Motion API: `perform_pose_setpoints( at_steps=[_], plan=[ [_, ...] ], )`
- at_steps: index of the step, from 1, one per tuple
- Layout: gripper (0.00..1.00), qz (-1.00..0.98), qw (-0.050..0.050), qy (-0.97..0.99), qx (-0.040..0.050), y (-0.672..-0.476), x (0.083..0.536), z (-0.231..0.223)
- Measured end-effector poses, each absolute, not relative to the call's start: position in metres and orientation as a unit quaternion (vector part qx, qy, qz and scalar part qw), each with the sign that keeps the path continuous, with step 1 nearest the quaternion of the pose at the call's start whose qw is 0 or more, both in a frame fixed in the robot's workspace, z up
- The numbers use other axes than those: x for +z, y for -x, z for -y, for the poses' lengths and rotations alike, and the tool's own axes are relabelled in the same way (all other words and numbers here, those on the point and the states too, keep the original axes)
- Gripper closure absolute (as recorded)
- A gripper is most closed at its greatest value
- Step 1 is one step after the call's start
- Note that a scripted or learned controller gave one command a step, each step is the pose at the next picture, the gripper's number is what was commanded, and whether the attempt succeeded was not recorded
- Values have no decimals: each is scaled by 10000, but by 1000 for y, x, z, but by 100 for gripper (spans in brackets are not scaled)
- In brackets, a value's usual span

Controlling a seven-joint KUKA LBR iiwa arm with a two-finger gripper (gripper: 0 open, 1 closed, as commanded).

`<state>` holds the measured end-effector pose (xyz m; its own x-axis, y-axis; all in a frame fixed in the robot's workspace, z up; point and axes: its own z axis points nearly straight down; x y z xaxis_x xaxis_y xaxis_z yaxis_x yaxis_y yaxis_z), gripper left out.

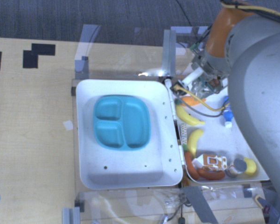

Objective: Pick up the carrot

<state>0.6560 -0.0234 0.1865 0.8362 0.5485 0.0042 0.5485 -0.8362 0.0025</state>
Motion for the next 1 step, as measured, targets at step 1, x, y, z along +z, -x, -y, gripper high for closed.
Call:
perform_pose_setpoints(
  at_steps=[1],
  plan=[
    [100, -1775, -8, -9841, 2, -630, 184, -5]
  ],
)
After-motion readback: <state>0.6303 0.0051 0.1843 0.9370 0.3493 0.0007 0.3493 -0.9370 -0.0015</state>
